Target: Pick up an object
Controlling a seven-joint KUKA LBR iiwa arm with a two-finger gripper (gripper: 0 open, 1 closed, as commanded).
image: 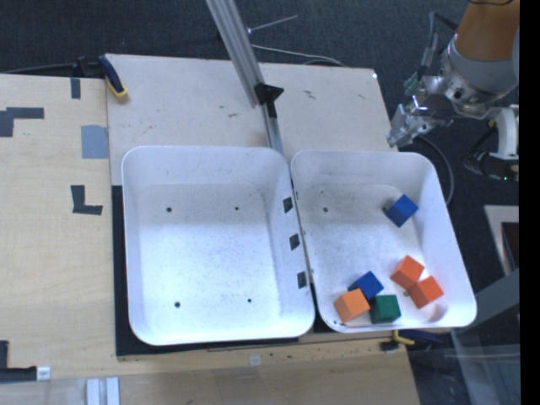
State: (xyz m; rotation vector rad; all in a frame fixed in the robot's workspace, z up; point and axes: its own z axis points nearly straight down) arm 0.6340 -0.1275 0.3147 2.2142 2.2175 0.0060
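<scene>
Gripper (pixel 409 125) above right bin's (pixel 439 184) far rim, nothing visibly held; finger spread apparently narrow, too small to confirm. Nearest below: blue cube (pixel 401 210). Farther: clustered cubes (pixel 384 298). Pick not yet begun; descent, grasp, lift remaining.

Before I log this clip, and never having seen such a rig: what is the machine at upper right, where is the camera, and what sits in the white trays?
One camera looks down at a slant on a pale wooden bench. The machine is a robot arm, grey with an orange band, reaching in from the right. Its small metal two-finger gripper hangs just above the far rim of the right shallow white bin, with nothing visibly between its fingers. That bin holds six small blocks: a lone blue block near the right wall, and a cluster at the near corner of two orange-red blocks, a second blue block, a lighter orange block and a green block. The left white bin stands alongside.
</scene>
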